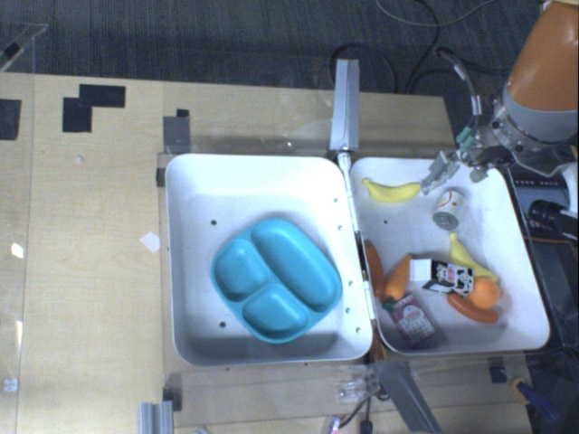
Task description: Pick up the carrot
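The carrot (395,278), a short tapered orange piece, lies in the middle front of the right bin (516,233), beside a small white box (420,270). My gripper (441,172) hangs over the back of that bin, well behind the carrot and apart from it. It sits just right of a yellow banana (391,190) and above a small white cup (448,210). Nothing shows between the gripper and the carrot except bare bin floor.
A second banana (469,257), a black-and-white packet (450,278), an orange round fruit (488,292), a long red-orange piece (472,309), a dark orange stick (372,262) by the left wall and a purple packet (412,319) crowd the right bin. The left bin (194,197) holds a blue divided plate (275,278).
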Motion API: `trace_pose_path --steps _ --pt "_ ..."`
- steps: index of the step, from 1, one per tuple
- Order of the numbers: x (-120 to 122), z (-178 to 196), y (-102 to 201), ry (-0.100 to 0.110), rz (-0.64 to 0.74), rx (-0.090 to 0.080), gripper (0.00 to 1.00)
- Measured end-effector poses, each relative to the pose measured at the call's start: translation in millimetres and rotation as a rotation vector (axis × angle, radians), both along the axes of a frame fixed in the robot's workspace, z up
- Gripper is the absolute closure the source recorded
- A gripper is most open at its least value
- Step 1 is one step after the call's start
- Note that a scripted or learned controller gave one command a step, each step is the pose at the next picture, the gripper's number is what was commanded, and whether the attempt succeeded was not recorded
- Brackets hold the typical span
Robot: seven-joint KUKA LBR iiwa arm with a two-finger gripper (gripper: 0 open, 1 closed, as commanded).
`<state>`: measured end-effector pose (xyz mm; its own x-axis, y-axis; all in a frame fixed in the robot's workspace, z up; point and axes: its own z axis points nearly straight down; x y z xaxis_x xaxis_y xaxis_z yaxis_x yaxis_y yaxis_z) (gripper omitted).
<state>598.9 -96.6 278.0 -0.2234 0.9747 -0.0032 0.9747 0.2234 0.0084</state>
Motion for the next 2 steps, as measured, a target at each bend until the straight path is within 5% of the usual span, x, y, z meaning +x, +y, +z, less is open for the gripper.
trace_pose_path --steps 1,2 --pt "-20.3 -120.2 -7.6 0.004 0.156 0.0 0.0" --pt "-88.2 -188.4 -17.2 -0.004 0.212 -0.002 0.0"
